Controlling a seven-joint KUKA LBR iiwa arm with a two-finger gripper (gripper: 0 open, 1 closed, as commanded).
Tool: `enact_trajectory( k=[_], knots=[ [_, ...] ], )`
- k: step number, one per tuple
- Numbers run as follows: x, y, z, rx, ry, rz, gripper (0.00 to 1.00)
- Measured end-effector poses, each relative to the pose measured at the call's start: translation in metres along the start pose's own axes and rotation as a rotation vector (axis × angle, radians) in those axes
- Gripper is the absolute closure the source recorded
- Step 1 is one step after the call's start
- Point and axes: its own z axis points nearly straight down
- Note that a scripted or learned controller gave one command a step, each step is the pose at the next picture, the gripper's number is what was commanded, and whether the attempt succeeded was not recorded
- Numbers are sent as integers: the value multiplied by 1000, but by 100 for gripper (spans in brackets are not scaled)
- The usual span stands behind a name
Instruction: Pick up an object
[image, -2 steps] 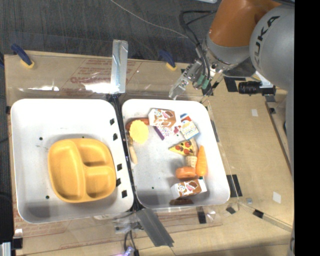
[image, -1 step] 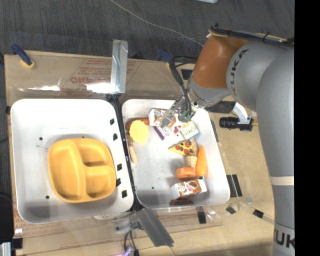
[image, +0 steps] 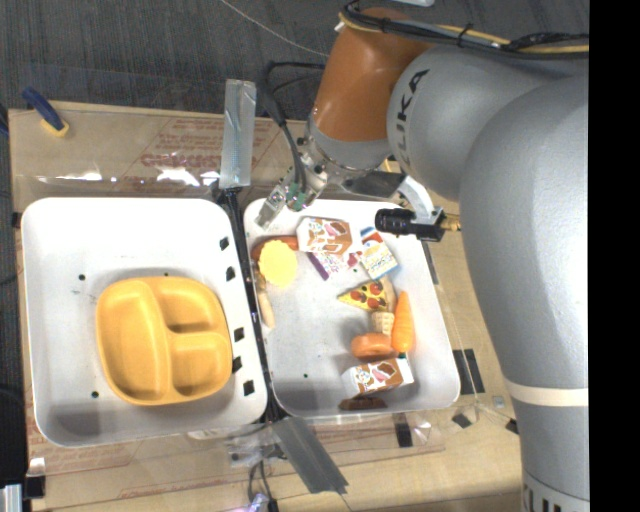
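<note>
Camera view caught my claw (image: 284, 199) hovering over the right bin's (image: 300, 385) far-left corner, its spread impossible to tell, needing descent toward the yellow disc (image: 278, 265).

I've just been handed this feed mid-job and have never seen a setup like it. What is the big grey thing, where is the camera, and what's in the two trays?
The big grey shape is a robot arm with an orange band above its wrist. It reaches in from the right of the picture. The single camera is fixed above the bench and looks down at a slant.

Two shallow white bins sit side by side. The left bin holds a yellow divided plate. The right bin holds toy food: a yellow round piece, a pizza slice, a carrot and small printed cartons.

The gripper sits at the right bin's upper left corner. Whether it holds anything cannot be told from this angle.
</note>
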Motion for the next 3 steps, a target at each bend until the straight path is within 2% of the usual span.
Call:
enact_trajectory(
  k=[1, 2, 3],
  knots=[
    [-36, -54, 22, 6, 2, -90, 100],
    [-24, -68, -25, 2, -3, 145, 100],
    [-37, -68, -75, 2, -2, 450, 100]
  ],
)
